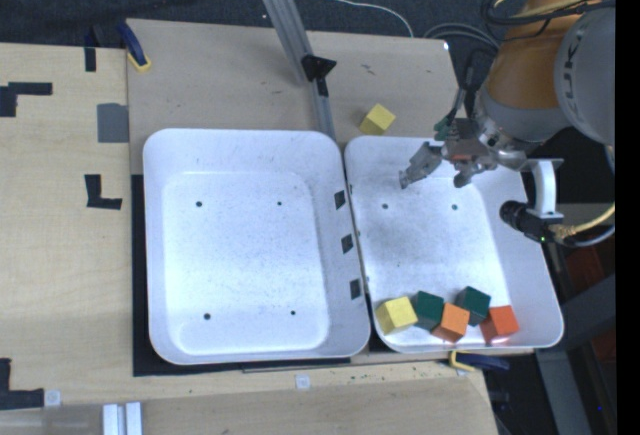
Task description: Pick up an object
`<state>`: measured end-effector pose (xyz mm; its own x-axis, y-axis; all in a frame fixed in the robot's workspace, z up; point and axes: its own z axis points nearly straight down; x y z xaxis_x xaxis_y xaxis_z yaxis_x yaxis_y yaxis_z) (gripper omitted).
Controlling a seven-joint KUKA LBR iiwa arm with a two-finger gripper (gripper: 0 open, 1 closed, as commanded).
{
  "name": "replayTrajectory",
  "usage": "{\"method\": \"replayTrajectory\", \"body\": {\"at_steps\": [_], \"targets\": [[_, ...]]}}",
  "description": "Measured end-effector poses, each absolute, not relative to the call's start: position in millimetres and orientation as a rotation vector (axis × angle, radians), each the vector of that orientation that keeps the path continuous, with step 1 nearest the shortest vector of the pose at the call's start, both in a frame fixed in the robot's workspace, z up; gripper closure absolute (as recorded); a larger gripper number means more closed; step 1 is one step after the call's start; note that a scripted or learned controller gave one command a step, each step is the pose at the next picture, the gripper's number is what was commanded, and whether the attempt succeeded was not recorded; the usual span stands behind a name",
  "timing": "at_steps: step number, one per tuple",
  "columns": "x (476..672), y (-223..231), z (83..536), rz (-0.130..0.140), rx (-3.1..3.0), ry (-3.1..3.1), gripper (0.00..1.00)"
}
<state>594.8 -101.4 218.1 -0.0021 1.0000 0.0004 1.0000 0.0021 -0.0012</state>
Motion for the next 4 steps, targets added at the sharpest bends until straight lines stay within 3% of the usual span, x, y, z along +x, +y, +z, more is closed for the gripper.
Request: {"method": "replayTrajectory", "body": {"at_steps": [1, 2, 3, 4], "targets": [[487.8, -110, 201, 0.008, -2.22, -2.213, 0.0], [533.3, -97, 283, -0.008, -2.222, -2.231, 0.0], [499.7, -96, 324, -0.003, -2.222, -2.224, 0.0], [531.2, -143, 378, -0.003, -2.229, -2.225, 0.0]]}}
